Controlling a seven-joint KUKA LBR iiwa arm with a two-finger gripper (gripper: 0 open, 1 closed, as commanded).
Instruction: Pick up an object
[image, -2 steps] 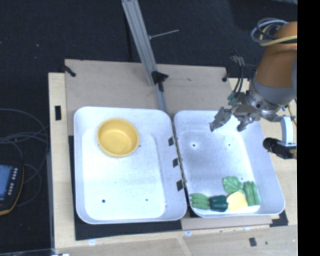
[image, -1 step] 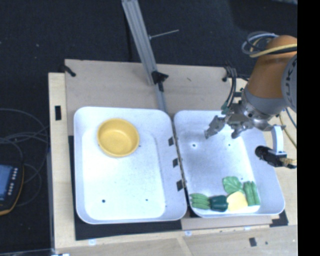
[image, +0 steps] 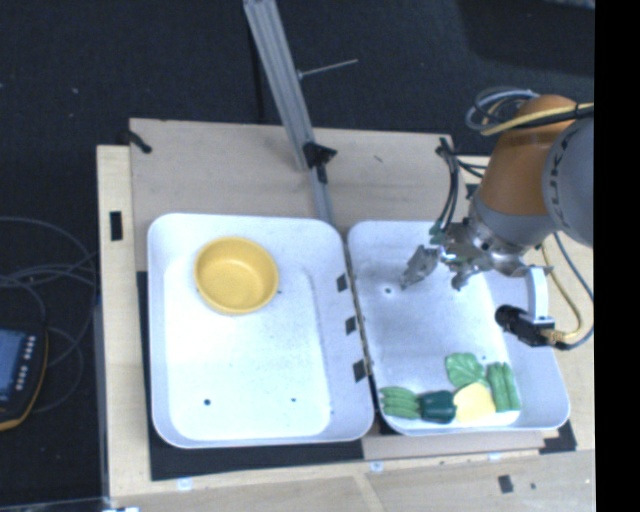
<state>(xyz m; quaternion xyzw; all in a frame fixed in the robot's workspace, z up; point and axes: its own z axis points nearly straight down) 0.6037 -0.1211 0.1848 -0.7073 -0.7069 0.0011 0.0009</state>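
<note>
Grey-and-orange arm at right of frame, tool (image: 440, 265) spread apart and gripping nothing, poised over the bare upper part of the right bin (image: 400, 330). Approach step by the look of it: no grasp made. Small green pieces (image: 465, 368) and a yellow piece (image: 474, 403) clustered at lower right; next, probably travel down-frame, then descent. Yellow bowl (image: 236, 275) upper left. No readable writing.
</note>
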